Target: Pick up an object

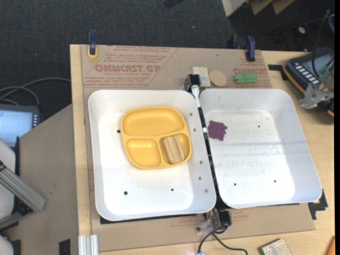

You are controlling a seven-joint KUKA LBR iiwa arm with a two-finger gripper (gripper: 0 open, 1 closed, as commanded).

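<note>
A yellow divided plate (154, 124) lies in the left white bin (106, 185). A tan block-shaped piece (172, 149) rests in the plate's lower right compartment. In the right white bin (297, 142) a small flat purple object (217, 130) lies near the left wall, toward the back.
Behind the bins on the brown board lie a tan disc (218, 78), a green object (245, 78) and a small speckled square (200, 71). Two blue clamps (93, 43) hold the board's back edge. A dark device (303, 71) sits at the right.
</note>
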